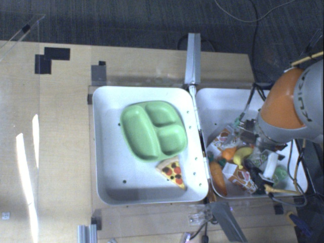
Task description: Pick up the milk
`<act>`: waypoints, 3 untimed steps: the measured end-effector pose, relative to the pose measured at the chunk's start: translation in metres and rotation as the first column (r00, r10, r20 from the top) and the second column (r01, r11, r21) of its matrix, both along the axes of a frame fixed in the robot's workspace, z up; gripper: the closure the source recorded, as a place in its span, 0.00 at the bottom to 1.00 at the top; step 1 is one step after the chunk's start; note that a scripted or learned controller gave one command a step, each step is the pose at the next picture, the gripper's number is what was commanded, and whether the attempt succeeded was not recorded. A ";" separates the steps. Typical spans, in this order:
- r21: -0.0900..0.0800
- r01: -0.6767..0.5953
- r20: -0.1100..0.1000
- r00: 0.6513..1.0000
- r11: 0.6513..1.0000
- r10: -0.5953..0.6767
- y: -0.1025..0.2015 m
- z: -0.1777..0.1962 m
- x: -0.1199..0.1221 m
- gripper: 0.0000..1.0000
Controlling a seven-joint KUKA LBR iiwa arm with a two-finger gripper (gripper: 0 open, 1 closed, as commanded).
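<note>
The right bin (223,103) holds a heap of toy food. A white carton with red print (220,138) lies at the heap's left side, and a similar printed carton (242,178) lies near the front wall; I cannot tell which one is the milk. The gripper (254,157) hangs from the grey and orange arm (284,110) and reaches down into the middle of the heap, between the two cartons. It is close above a yellow fruit (243,153) and an orange (229,154). The arm hides part of the heap.
An orange carrot (217,176) lies by the right bin's front left corner. A white block (270,164) and a green item (281,173) sit to the gripper's right. The left bin (109,186) holds a green divided plate (153,129) and a pizza slice (172,172).
</note>
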State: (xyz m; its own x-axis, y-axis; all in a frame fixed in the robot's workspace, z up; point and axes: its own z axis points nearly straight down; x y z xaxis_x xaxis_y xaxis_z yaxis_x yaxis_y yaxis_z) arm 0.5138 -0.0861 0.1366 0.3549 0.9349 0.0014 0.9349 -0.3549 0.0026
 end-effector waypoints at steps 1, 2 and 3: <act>-0.002 -0.279 0.002 0.960 0.960 0.279 0.020 0.049 0.031 0.00; -0.025 -0.613 0.026 0.789 0.790 0.614 -0.017 -0.018 0.049 0.00; -0.011 -0.859 0.002 0.513 0.513 0.859 -0.020 0.073 0.089 0.00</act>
State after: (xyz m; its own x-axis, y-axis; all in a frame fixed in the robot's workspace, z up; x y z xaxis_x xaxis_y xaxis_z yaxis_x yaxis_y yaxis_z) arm 0.6027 -0.1065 0.2096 -0.6208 0.7839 -0.0084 0.7839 0.6208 0.0085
